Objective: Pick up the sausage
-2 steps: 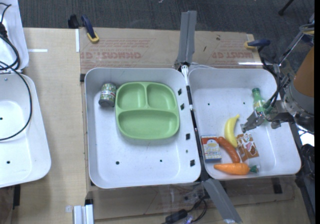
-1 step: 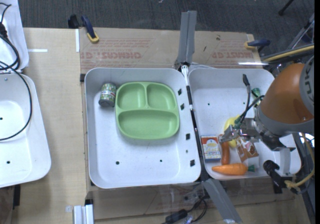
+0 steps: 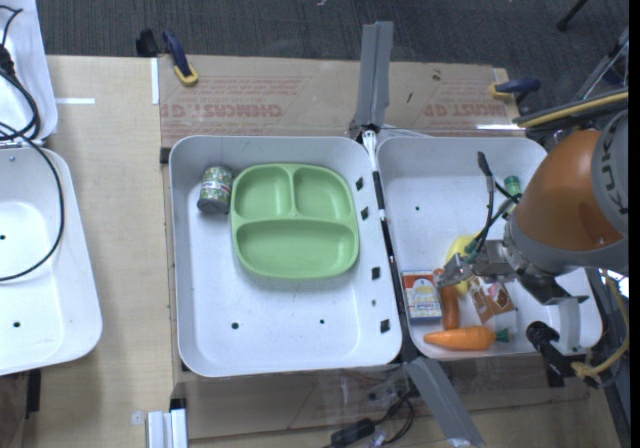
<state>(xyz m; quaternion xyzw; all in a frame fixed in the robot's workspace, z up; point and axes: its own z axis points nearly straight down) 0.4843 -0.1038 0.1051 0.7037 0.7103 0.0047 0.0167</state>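
camera view: left bin (image 3: 200, 336) with green plate (image 3: 294, 219), small can (image 3: 214, 189)

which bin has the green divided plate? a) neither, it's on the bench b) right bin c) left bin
c: the green divided plate lies in the left bin, beside a small can; the right bin holds the sausage and carrot.

Left of centre, the left bin (image 3: 190, 326) holds a green divided plate (image 3: 294, 221) and a small can (image 3: 214, 188) just beside its upper-left corner. At lower right the gripper (image 3: 462, 276) hangs low in the right bin (image 3: 430, 186) — over a reddish sausage (image 3: 451, 310), between a small box (image 3: 422, 297) and a brown packet (image 3: 494, 300), with a carrot (image 3: 461, 339) just below.
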